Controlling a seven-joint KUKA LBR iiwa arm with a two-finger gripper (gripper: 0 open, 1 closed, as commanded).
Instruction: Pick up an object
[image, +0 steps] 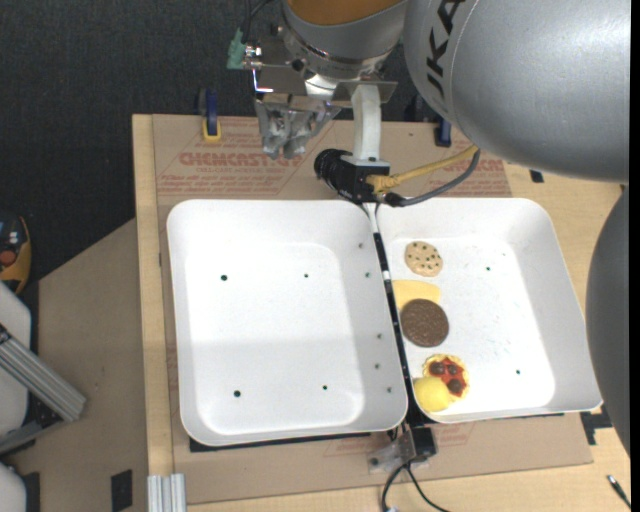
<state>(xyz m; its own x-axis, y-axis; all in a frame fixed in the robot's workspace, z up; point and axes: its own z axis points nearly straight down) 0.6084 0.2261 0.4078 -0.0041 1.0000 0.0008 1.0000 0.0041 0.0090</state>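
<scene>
Cookie with dark chips (424, 258): round and flat, so no long axis and no heading to give; farthest from the camera in a short row of four things. Next nearer, a pale yellow flat piece (411, 292), broader across the bin than along it, near edge against or under a brown round disc (424, 323); which of the two, hard to tell. Likewise round and flat, that disc, with no long axis. Nearest of all, a yellow lump (431, 394) topped with red and dark bits, just beside the disc, a little longer from near-left to far-right.

Row as a whole running near to far, close along the left wall of the white bin (530, 300) on the view's right, just beside the seam shared with the other white bin (270, 330).

Claw (290, 132) up at the far side, over the brown bench (150, 330) with its red lettering, beyond the far rim of the bin on the view's left, well apart from the row and touching none of it. Open or closed: cannot tell from this angle.
</scene>
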